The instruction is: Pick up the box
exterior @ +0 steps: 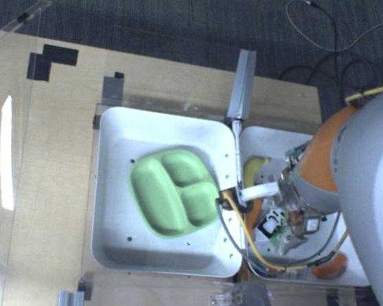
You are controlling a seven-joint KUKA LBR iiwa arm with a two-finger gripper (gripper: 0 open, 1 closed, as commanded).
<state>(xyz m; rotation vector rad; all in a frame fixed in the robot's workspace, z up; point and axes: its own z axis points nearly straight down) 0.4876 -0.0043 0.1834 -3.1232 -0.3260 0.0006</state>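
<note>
Arm (372, 178) was in from the right, hanging low over the right bin (276, 140), orange band right above the wrist. Gripper (286, 219) sat under that wrist, mostly hidden by it; couldn't tell whether it was open or closed, or if it had anything. A small black-and-white thing, prob. the box (266, 225), lay in the right bin just beside the gripper, towards the divider; contact unclear. Yellow item (255, 168) was at the bin's far side, next to the divider. Orange item (331, 266) was near the front edge, partly under the arm. Left bin (107, 194) held a green divided plate (174, 192), approx. centre, well apart from the gripper.
</note>
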